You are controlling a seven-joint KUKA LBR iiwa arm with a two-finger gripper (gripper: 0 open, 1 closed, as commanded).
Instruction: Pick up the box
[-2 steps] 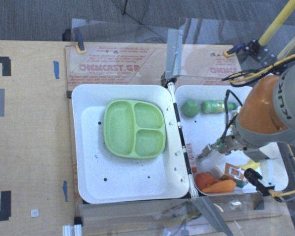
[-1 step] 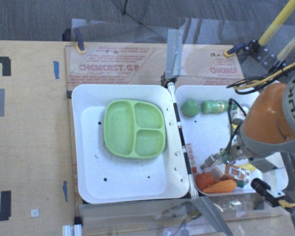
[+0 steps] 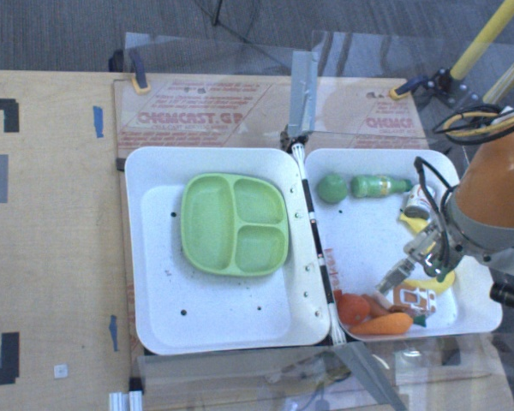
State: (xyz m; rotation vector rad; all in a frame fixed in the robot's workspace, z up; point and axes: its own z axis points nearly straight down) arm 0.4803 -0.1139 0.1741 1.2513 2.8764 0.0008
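Observation:
The box (image 3: 414, 299) is small, white and orange with a printed front. It lies near the front edge of the right bin (image 3: 368, 238), next to a carrot. My gripper (image 3: 400, 266) hangs just above and to the left of the box, reaching in from the right under the orange band of the arm. Its two metal fingers (image 3: 394, 277) stand apart, open, with only the bin floor between them. The lower fingertip ends close to the box's upper left corner, and I cannot tell whether they touch.
The right bin also holds a red tomato (image 3: 353, 307), an orange carrot (image 3: 384, 323), a banana (image 3: 438, 283), a yellow piece (image 3: 415, 221), a green bottle (image 3: 379, 185) and a green ball (image 3: 331, 187). A green divided plate (image 3: 235, 223) sits in the left bin (image 3: 154, 255).

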